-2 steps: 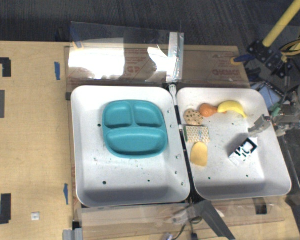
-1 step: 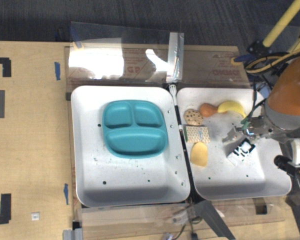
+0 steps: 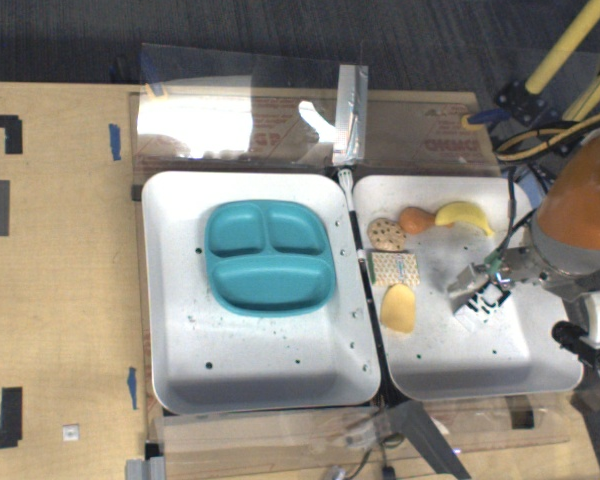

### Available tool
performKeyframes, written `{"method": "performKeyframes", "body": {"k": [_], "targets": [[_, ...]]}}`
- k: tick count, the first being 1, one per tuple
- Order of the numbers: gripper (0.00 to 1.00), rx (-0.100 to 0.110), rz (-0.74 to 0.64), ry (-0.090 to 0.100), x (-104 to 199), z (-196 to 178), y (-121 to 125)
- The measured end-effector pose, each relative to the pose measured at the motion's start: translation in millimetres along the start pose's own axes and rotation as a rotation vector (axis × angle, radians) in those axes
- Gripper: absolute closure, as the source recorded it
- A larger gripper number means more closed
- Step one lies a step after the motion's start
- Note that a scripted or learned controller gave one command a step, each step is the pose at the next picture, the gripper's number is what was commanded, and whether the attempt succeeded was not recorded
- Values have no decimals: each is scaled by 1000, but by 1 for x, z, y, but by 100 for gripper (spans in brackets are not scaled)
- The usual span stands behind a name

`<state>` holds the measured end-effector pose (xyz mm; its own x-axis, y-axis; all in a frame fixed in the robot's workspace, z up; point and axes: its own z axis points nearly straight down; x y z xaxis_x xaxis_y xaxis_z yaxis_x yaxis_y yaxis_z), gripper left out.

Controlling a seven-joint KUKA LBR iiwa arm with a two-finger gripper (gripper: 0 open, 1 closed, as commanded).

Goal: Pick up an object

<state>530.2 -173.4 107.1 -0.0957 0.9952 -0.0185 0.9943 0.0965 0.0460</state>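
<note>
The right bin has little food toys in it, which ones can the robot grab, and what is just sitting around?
For the job:
gripper, low in the right bin
yellow banana
orange ball
speckled cookie
patterned cracker
yellow lemon-like piece

Just lying about:
teal divided plate in the left bin
clear plastic sheet behind the bins

Two white bins (image 3: 170, 298) on bench (image 3: 50, 268)
</note>
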Motion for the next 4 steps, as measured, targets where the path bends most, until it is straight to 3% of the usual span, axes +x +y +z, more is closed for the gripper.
{"method": "performKeyframes", "body": {"k": [1,2,3,4], "targets": [[0,2,19,-7,6,1,11],[0,1,120,-1,33,4,104],[0,-2,28,1,-5,3,59],[0,-5,76,19,-40,2,46]]}}
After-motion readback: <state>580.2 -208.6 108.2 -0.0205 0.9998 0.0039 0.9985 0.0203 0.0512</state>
